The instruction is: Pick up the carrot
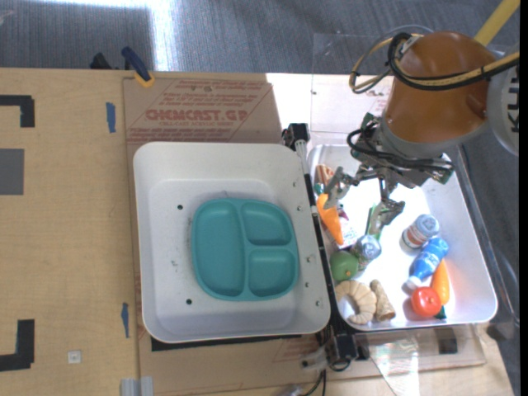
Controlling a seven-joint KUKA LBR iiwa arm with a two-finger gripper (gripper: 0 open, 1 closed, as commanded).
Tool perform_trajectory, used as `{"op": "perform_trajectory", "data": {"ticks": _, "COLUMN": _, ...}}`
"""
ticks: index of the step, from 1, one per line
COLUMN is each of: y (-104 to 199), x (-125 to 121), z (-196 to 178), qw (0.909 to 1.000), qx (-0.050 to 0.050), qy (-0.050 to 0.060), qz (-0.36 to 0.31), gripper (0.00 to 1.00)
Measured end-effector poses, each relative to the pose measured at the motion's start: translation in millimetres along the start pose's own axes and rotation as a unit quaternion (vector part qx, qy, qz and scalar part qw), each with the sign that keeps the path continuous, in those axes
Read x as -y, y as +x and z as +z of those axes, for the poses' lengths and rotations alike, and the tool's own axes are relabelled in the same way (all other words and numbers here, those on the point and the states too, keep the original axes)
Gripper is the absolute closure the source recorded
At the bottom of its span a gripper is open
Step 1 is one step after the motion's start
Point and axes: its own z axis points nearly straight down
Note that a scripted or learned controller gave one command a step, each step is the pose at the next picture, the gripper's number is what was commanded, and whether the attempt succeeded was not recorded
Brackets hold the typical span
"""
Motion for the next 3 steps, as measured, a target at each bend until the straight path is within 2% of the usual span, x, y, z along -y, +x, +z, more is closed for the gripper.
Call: {"op": "perform_trajectory", "data": {"ticks": 3, "y": 0.0, "x": 0.0, "z": 0.0, "qw": 1.0000, "qx": 0.000, "qy": 0.000, "qz": 0.000, "gripper": 0.00}}
